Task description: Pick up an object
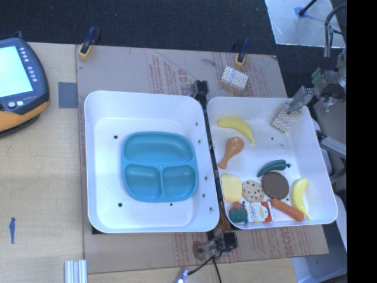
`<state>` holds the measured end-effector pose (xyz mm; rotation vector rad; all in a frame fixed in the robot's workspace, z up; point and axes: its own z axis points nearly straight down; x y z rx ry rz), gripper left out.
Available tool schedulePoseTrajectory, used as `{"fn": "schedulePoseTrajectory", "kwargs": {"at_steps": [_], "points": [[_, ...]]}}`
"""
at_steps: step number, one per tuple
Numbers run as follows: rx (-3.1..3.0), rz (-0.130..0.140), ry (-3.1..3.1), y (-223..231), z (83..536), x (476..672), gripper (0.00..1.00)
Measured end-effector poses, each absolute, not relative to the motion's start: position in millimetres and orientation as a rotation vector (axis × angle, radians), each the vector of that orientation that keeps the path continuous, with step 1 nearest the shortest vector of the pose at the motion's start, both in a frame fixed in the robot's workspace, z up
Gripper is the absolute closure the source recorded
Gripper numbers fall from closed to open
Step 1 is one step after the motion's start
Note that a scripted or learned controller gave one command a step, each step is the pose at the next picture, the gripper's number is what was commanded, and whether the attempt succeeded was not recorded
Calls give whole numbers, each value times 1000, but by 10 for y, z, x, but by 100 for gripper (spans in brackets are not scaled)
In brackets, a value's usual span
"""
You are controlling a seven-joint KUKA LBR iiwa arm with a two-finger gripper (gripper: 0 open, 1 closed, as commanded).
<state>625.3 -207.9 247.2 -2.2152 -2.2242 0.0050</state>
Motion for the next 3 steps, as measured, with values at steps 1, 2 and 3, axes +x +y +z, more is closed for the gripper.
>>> {"fn": "schedulePoseTrajectory", "kwargs": {"at_steps": [1, 2, 3], "points": [[-2211, 7, -2224, -1547, 1328, 6269, 0], [-2212, 7, -2227, -1056, 913, 6559, 0], [-2212, 7, -2225, -947, 913, 5636, 0]]}}
